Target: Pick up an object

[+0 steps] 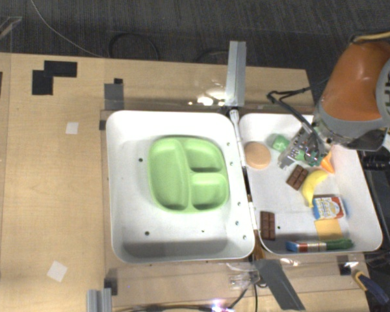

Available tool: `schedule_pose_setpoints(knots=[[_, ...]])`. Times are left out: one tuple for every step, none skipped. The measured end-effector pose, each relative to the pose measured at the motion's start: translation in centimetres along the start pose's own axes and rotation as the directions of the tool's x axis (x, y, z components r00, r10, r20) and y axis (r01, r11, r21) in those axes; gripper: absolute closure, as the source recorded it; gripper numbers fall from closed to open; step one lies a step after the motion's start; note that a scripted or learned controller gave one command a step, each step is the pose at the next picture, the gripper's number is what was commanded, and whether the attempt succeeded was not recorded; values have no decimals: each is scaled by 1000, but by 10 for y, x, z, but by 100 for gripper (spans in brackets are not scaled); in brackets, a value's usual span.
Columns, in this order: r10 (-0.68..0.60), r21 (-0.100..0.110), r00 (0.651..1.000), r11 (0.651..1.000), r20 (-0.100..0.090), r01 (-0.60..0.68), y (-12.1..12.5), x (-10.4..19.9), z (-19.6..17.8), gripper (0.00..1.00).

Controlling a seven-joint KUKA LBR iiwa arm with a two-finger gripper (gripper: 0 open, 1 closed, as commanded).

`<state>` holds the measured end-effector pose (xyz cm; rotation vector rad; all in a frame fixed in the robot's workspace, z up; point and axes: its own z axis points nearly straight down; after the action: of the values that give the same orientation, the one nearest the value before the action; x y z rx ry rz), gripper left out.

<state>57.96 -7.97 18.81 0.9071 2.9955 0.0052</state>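
One gripper (303, 149) over right bin (370, 239) far edge; jaw state indeterminate; brown bar (296, 177) just nearward, diagonal.

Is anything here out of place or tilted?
Nothing looks spilled or damaged. One brown chocolate bar lies apart at the right bin's left edge, away from the other bar near the gripper.

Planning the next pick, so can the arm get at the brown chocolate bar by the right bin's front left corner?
Probably yes. The chocolate bar lies alone against the right bin's wall, nothing on top; the gripper hovers farther back. That wall may crowd the jaws.
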Motion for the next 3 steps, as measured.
schedule_pose_setpoints(knots=[[115,1,993,993,2,-115,1,-66,-43,100],[165,4,986,986,-5,-165,13,-16,-24,100],[203,1,979,979,-1,-203,63,-49,-50,100]])
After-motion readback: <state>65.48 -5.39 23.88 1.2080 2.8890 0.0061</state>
